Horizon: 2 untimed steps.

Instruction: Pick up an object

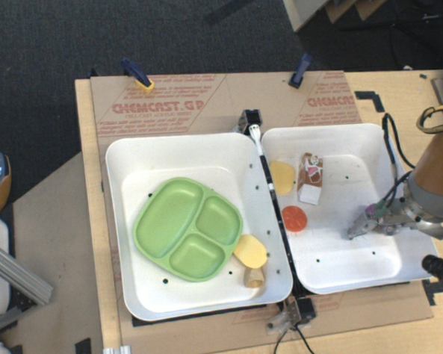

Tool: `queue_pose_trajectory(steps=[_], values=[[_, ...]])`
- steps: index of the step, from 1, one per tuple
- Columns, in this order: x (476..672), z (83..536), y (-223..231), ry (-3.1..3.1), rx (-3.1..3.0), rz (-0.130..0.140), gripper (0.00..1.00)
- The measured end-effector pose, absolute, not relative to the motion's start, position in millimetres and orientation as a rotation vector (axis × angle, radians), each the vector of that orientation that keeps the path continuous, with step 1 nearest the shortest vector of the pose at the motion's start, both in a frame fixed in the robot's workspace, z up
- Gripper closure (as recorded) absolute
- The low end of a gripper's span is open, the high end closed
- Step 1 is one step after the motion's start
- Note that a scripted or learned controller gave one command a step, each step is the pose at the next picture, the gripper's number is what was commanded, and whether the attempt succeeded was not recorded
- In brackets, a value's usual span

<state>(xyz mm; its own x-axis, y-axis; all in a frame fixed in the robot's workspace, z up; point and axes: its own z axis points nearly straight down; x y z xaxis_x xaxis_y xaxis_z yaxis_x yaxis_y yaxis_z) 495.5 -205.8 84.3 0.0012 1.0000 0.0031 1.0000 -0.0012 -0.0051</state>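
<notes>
Two shallow white bins sit side by side on a cardboard-covered bench [201,91]. The left bin [126,216] holds a green divided plate [187,228] w/ three compartments, lying flat, approx. centre. Just right of the plate's near edge sits a yellow rounded piece [250,251], touching a small tan object [253,277] on its near side; type of both cannot be told. The right bin [347,273] holds three items along its left side: a yellow flat piece [282,177] against the dividing wall, a brown-and-white packet [310,178] just right of it, and a red-orange round object [294,219] nearer the camera, close to the packet's near end but apart from it. The arm enters from the right, w/ the gripper [357,230] low over the right bin's floor, right of centre, fingers pointing left. A small purple spot shows at the gripper body; what it is cannot be told. Finger spacing cannot be told. The gripper is well apart from all three items; nearest is the red-orange round object, to its left. Blue clamps [139,74] hold the cardboard at the far edge.
</notes>
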Motion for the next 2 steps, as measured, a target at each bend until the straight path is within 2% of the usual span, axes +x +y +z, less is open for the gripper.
queue_pose_trajectory(steps=[1,2], values=[[478.0,84.5,-183.3,-2.218,-2.218,0.001,0.00],[479.3,94.8,-184.6,-2.221,-2.223,-0.001,1.00]])
